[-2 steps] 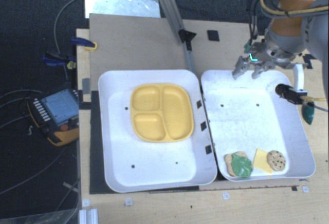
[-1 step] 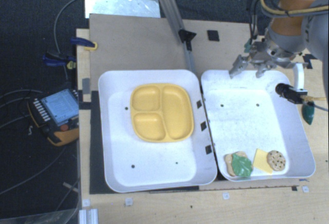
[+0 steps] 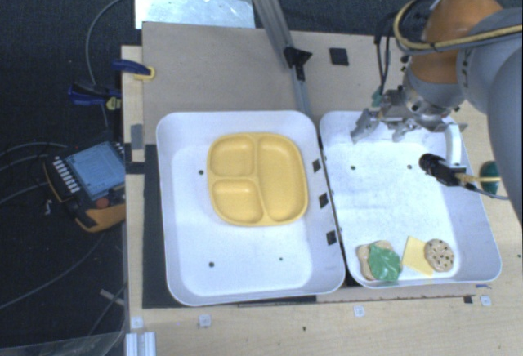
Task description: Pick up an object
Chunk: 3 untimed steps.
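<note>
The gripper (image 3: pixel 384 124) hangs over the far edge of the right bin (image 3: pixel 384 207), its fingers apparently spread and pinching nothing, so the reach is the step in hand: next it must drop toward the cookie (image 3: pixel 439 254) at that bin's near corner

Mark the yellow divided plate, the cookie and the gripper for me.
yellow divided plate (image 3: pixel 258 179): camera view, on the ridge where its compartments meet.
cookie (image 3: pixel 440 254): camera view, middle of its top face.
gripper (image 3: pixel 382 127): camera view, midway between its fingertips.
</note>
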{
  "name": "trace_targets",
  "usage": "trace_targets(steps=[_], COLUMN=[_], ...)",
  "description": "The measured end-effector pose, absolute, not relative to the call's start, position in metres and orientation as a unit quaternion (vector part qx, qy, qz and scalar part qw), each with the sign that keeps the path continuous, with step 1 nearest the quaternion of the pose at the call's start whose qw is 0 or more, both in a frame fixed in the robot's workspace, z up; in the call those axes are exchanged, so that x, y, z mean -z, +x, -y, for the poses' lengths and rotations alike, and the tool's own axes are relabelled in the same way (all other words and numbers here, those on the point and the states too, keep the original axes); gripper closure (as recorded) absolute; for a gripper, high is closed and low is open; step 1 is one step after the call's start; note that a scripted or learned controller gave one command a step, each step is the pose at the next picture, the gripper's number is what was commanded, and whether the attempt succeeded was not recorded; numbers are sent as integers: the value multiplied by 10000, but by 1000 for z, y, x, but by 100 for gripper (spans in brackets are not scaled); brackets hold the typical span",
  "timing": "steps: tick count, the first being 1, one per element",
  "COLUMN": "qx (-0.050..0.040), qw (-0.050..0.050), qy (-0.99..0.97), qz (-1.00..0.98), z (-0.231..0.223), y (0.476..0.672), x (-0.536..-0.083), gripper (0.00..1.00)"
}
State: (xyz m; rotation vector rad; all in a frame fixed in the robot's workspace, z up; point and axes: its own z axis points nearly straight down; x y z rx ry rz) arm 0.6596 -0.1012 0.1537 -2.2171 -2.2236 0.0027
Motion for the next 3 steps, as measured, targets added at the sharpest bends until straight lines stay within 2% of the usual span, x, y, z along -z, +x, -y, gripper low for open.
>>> trace_targets(steps=[1,2,3], qx=[-6,1,18], qw=[0,-9,-42], qy=[-7067,-7065,-7065], qz=[7075,7077,7077], z=[110,110,111], y=[660,661,663], x=[-97,-85,-99], gripper=[0,0,100])
